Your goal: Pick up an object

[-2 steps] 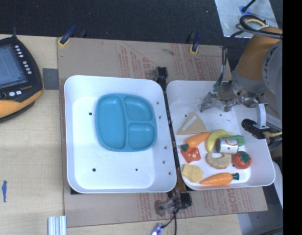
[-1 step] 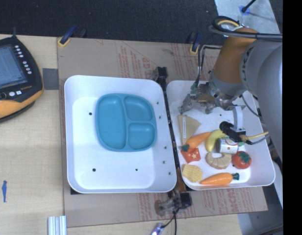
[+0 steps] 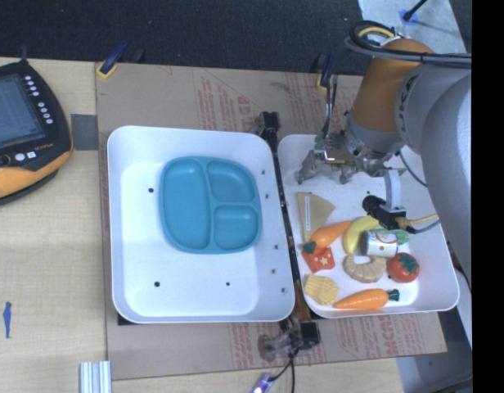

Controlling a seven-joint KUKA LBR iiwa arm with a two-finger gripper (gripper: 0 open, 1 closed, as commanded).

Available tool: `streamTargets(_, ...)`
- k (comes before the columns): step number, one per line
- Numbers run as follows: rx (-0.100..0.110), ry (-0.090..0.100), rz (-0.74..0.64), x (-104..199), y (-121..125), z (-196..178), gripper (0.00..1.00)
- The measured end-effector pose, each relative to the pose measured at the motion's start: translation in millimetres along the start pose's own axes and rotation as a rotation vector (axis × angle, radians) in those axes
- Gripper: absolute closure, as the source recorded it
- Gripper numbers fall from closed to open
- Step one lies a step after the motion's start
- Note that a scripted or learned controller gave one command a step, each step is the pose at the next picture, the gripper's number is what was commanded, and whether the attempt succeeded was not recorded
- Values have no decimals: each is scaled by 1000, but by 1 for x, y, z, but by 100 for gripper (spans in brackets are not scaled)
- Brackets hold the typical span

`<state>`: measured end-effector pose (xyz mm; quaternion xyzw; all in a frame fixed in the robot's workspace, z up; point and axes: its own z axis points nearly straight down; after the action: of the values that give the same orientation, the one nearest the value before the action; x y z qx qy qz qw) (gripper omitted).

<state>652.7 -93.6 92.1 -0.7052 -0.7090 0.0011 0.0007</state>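
- So the stuff to grab is all toy food, piled in the near half of the right bin (image 3: 438,301): a yellow cheese wedge (image 3: 317,212), a carrot (image 3: 328,235) lying slantwise below it, a banana (image 3: 362,230), a cut strawberry (image 3: 319,258), a round cookie (image 3: 364,268), a tomato (image 3: 403,268), a waffle-ish cracker (image 3: 321,288) and a second carrot (image 3: 362,300) lying along the near edge.
- We also see a small can (image 3: 381,243) with a white label, wedged between the banana and the tomato, touching the cookie.
- The tool (image 3: 327,167) sits at the far end of that same bin, above the bare white floor, well apart from the pile. Its fingers (image 3: 306,173) are spread wide with nothing between them.
- Behind it the arm (image 3: 389,84) comes in from the right, orange band showing, grey body covering the bin's right side.
- The left bin (image 3: 125,219) holds a blue divided plate (image 3: 209,203), three compartments, lying flat around the middle.
- Both bins rest on a brown cardboard sheet (image 3: 195,97) on the wooden surface (image 3: 47,260).
- Off to the far left we can see an orange-edged control pad (image 3: 19,129) with a screen.
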Motion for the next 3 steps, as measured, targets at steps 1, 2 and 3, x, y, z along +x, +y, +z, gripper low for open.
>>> streamTargets(1,-2,0,0,1,4,0,0)
streamTargets(2,-2,0,0,1,4,0,0)
streamTargets(3,-2,0,0,1,4,0,0)
